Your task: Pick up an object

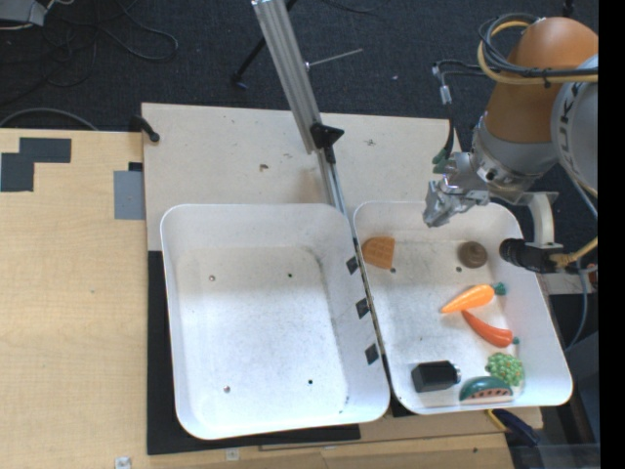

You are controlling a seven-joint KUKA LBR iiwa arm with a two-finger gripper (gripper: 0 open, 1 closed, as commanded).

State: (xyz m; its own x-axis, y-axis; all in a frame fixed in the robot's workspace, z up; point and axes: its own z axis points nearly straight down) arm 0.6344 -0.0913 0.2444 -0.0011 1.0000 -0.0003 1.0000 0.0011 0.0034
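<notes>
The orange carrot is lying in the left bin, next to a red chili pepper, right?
Not quite. The camera view shows the orange carrot lying in the right bin, not the left one. The rest holds: it is next to a red chili pepper.

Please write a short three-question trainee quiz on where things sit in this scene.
1. True or false: the gripper hangs over the right bin.
2. Which lies nearest the divider? A. black block B. bread C. carrot
3. Fill in: the grapes lie right above the ___ slice.

Key: 1 true; 2 B; 3 watermelon.
</notes>
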